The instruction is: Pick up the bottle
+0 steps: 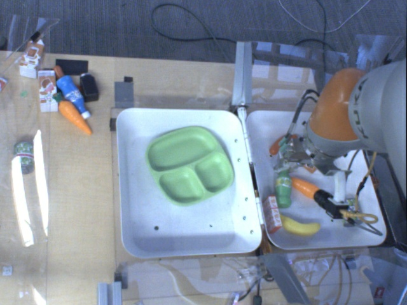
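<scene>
From the overhead camera, the green bottle (pixel 283 192) lies in the right bin (pixel 257 138), near that bin's left wall, its long axis running roughly from the bin's far side to its near side. The hand (pixel 294 156) hangs just beyond the bottle's far end, slightly right of it, so my guess is a short reach toward the near-left. Whether the hand is parted or closed I cannot tell. An orange carrot (pixel 304 187) lies just right of the bottle, a banana (pixel 300 227) nearer the front rim.
</scene>
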`<state>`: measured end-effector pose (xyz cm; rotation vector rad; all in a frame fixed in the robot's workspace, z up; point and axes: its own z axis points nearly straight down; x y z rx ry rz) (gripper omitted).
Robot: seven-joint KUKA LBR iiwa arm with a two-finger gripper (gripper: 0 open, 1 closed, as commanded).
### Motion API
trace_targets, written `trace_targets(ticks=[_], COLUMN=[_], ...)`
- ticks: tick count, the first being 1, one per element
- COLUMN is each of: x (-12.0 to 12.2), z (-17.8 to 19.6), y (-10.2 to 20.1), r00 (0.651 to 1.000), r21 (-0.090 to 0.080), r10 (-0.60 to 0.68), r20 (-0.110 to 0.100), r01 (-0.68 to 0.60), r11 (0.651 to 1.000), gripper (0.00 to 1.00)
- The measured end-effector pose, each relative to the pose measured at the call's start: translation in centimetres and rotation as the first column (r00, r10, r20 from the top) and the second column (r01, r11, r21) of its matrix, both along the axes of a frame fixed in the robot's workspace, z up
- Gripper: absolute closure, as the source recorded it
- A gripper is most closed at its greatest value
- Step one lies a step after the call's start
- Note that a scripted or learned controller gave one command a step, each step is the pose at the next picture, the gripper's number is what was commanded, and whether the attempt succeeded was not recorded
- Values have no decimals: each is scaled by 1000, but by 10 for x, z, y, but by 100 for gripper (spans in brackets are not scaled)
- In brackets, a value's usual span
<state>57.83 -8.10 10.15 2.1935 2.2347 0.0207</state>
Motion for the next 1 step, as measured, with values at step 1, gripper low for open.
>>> trace_targets(ticks=[1], x=[-34], z=[84], y=[25], r00=[989], r21=[-1], r10=[-150], r20=[-12], r01=[150], r11=[989], gripper=[100])
